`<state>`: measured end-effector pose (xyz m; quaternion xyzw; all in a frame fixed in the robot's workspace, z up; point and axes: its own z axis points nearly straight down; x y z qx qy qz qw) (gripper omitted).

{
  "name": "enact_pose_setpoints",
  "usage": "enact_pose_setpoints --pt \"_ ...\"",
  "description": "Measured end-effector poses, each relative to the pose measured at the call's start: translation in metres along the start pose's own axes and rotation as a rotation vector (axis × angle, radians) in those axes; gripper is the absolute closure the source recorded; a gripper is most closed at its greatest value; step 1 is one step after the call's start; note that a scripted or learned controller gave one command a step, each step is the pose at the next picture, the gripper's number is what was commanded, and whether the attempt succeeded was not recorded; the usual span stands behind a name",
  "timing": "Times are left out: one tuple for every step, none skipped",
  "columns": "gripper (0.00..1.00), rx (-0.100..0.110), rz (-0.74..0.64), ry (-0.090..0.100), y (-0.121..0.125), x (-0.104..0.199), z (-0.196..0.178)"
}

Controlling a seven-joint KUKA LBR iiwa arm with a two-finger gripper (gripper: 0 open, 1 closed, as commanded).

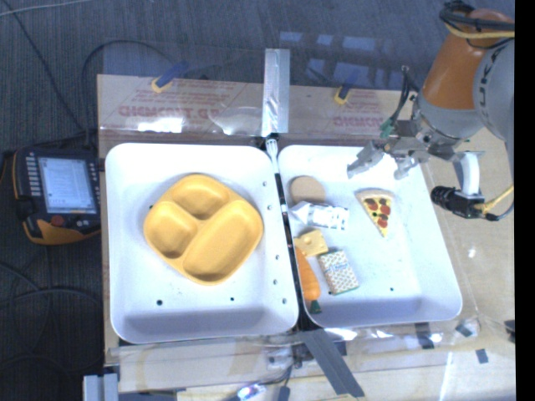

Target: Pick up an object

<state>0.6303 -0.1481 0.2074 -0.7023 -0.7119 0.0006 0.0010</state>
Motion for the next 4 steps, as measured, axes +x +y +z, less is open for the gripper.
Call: enact_pose_setpoints --pt "0.0 0.001 -0.096 -0.002 -0.011 -0.053 0.1" --pt "1.0 0.001 -0.097 -0.001 -0.01 -0.052 0.09" --pt "0.0 0.001 -0.097 -0.001 -0.01 -0.052 0.091" --pt "0.0 -0.011 -0.151 0.005 -0.019 -0.061 0.116"
